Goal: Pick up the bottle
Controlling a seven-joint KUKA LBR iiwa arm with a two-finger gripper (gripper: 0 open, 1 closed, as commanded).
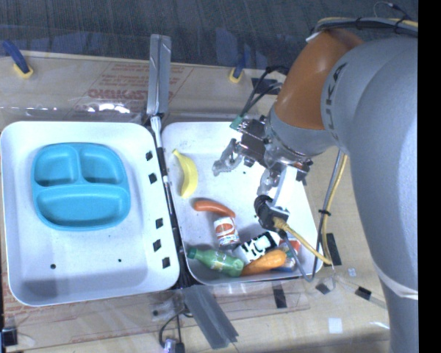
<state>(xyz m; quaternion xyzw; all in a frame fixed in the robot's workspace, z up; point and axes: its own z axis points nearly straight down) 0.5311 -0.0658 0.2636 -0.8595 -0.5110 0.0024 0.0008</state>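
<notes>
Hand (231, 158) spread wide above right bin (206, 134) holding bottle (214, 262), banana (186, 173), carrot (263, 262).

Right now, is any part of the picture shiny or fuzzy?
In the camera view, the clear plastic sheet behind the left bin catches white glare; the blue tray looks sharp; the hand is slightly soft, and the green bottle lies in a shadowed pile in the right bin.

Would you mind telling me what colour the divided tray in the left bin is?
Light blue; the divided tray shows plainly in the camera view.
</notes>
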